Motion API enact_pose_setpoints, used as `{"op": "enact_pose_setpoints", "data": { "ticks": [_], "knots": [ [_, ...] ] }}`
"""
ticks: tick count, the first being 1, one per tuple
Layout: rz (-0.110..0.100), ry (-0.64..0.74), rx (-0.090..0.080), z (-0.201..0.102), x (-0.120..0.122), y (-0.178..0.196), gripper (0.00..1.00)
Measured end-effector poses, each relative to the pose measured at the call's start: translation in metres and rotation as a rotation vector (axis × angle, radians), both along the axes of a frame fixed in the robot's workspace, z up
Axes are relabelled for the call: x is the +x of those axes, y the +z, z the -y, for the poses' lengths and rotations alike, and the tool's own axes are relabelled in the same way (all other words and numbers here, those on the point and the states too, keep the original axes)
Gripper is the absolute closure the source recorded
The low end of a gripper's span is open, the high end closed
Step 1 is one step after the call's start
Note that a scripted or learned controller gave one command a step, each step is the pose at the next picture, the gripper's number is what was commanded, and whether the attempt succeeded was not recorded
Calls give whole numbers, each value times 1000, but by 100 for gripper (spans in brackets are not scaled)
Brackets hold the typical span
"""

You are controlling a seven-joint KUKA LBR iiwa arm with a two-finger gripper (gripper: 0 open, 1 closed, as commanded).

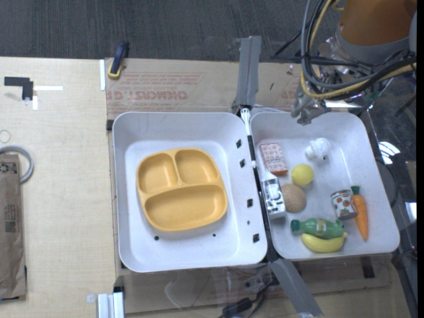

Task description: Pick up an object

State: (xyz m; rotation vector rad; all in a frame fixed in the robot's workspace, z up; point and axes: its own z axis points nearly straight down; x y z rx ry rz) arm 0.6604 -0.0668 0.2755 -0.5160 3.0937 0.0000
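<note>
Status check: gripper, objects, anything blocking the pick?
Gripper above right bin's back rim, holding nothing visible. Toys loose in right bin: ball, carrot, banana. Nothing in the way.

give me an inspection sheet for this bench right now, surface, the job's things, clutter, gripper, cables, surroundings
Surface: two white bins, left bin and right bin.
Job's things: right bin has a carton, yellow ball, carrot, bottle, banana.
Clutter: yellow tray in left bin.
Gripper: gripper above right bin's far edge; fingers unclear.
Cables: cables looped around the arm.
Surroundings: paper bag at left.
</note>
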Motion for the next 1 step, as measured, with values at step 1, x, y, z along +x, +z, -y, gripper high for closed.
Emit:
{"op": "enact_pose_setpoints", "data": {
  "ticks": [1],
  "knots": [
    [-2, -2, 0, 60, -1, -33, 100]
  ]
}}
